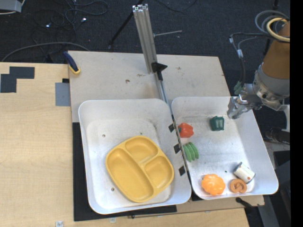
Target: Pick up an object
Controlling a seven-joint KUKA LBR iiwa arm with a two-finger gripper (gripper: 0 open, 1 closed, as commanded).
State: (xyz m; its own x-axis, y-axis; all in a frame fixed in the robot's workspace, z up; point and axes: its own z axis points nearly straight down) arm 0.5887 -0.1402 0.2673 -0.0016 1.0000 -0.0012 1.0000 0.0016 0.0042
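Note:
My gripper (234,110) hangs over the right bin's (255,126) upper right part, with nothing seen between its fingers. A dark green object (217,123) lies just left of and below it. A red-orange pepper-like toy (185,130) sits near the divider, with a light green ridged item (190,152) below it. Along the bin's front lie an orange fruit (213,184), a small brown ring-shaped piece (238,186) and a white cup-like piece (244,173).
The left bin (94,122) holds a yellow divided plate (139,168). A metal post (146,37) rises behind the bins. A wooden tabletop (33,145) lies to the left, and cables run across the dark floor at the back.

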